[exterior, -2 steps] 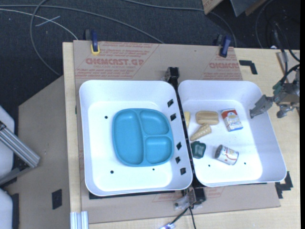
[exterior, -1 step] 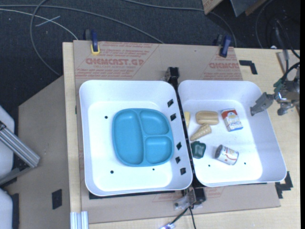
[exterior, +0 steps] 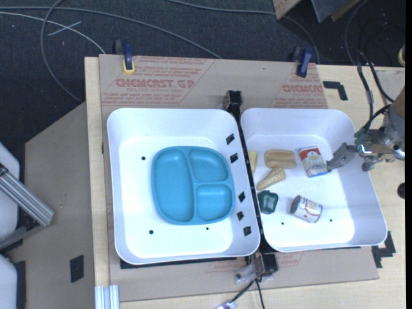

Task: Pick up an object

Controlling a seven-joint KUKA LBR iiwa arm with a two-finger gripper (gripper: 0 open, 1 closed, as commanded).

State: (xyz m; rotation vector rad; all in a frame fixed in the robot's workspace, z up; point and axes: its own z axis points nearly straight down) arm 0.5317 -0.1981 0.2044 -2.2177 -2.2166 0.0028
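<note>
A shallow white plastic bin on the left (exterior: 122, 140) held a light-blue plastic tray with three compartments (exterior: 192, 184), lying flat near the bin's middle. Just beside it, the matching white bin on the right (exterior: 360, 217) carried the loose objects, all gathered toward its left half and centre. A tan, oblong bread-like piece (exterior: 280, 158) lay near the far side of the bin floor, and a paler, tapered tan piece (exterior: 271, 179) lay just in front of it, angled toward the divider between the bins. A small dark-green object (exterior: 268, 202) sat near the left wall, close to the tapered piece. A small packet with a red and white label (exterior: 312, 160) rested right of the bread-like piece, and a small silver can with a red label (exterior: 306, 208) lay on its side toward the near edge, apart from the others.

The grey arm's two-finger gripper (exterior: 339, 159) reached in over the right bin's right wall, its dark tip just beside the red and white packet. Whether the pincer was apart or together could not be told, and nothing was seen between its tips.

Both bins sat on a brown cardboard-covered bench top (exterior: 161, 76), fixed at its far edge by a yellow and blue clamp (exterior: 128, 58) and a blue clamp (exterior: 304, 62).
</note>
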